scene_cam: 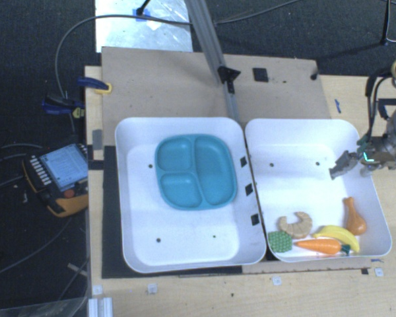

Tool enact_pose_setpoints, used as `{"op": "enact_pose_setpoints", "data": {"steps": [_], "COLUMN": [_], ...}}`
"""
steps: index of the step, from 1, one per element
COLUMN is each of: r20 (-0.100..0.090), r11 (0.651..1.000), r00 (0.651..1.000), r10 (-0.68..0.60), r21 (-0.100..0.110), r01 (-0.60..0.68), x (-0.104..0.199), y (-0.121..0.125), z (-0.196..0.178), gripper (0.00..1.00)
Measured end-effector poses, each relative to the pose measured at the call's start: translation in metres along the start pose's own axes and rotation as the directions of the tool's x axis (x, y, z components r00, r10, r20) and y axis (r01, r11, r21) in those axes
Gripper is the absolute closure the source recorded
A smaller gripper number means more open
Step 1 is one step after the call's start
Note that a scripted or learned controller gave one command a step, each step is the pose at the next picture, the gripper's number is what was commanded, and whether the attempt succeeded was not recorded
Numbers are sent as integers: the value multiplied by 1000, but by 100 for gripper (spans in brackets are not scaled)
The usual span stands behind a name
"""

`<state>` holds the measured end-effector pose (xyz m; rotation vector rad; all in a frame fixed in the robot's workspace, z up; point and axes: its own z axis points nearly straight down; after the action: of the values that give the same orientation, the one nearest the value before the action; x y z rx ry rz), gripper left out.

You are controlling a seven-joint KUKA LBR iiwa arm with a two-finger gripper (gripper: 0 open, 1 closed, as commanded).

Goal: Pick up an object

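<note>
My gripper [340,166] hangs over the right bin [297,137], toward its 3 o'clock wall, above bare floor. Whether it is released or clenched I cannot tell at this size; nothing is seen in it.

Candidate objects lie clustered along the right bin's near edge, from 5 to 7 o'clock: a chicken drumstick [354,216], a banana [338,234], a carrot [319,246] touching the banana, a tan pastry-like piece [296,224], and a green item [280,242] in the near-left corner. The left bin [135,197] bears a blue divided plate [197,171].

Assessment: approach step; no object secured. The drumstick is nearest, at my 6 o'clock, and stands slightly apart from the others.

Next move calls for travel toward 6 o'clock, alignment across the drumstick's narrow shaft, then descent. Risk: the close wall may obstruct one finger.
</note>
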<state>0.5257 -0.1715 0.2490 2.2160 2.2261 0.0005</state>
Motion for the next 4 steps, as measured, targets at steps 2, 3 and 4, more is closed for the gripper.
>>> {"op": "enact_pose_setpoints", "data": {"steps": [2,3,4], "r20": [-1,-1,-1], "r11": [1000,1000,1000], "r00": [1000,1000,1000], "r10": [4,4,4], "r21": [4,3,3], "r01": [-4,-4,-4], "x": [-8,-7,-10], "y": [0,-2,-10], "z": [59,101,146], "gripper": [0,0,0]}}
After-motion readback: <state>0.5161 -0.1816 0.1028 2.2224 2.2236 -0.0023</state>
